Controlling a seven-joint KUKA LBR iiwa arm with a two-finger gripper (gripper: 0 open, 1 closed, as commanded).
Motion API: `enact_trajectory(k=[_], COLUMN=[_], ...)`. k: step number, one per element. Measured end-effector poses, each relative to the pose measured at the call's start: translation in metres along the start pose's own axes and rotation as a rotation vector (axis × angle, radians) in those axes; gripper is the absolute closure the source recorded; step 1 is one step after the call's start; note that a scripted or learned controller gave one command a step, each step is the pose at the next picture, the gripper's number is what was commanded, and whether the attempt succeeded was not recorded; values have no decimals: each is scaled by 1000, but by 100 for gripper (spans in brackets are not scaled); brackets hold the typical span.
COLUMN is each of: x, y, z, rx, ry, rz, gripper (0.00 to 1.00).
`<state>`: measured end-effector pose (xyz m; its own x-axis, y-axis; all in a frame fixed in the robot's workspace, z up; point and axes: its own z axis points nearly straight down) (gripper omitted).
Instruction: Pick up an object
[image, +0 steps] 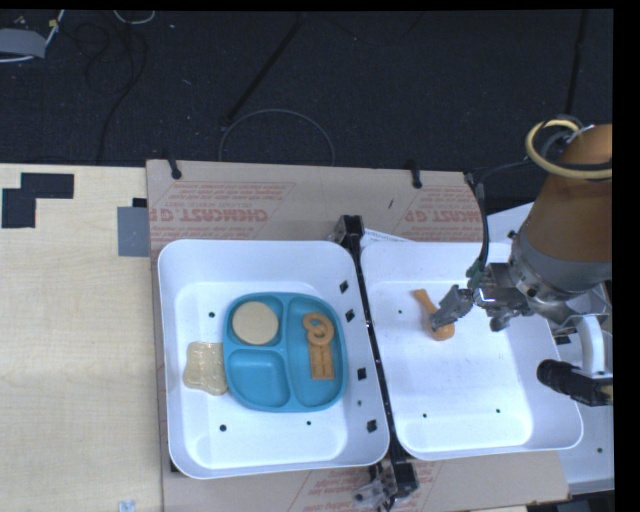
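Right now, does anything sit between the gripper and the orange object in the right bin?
Nothing visible does. The gripper is already at the small orange object on the right bin floor, its tip overlapping it. The blue tray lies in the left bin.

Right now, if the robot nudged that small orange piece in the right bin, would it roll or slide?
Probably slide: the orange piece looks flat and elongated, lying on the smooth right bin floor. It seems small, so likely light. The gripper sits right at it.

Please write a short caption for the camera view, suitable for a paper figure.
The gripper reaches an orange object in the right bin; a blue tray sits in the left bin.
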<state>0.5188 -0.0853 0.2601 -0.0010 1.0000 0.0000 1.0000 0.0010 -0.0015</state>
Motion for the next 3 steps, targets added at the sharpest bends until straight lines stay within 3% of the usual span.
enact_trajectory(k=[1, 3], x=[9, 4], y=[-2, -7], z=[61, 151], rx=[9, 7], ry=[2, 2], rz=[0, 1], gripper=[0, 0])
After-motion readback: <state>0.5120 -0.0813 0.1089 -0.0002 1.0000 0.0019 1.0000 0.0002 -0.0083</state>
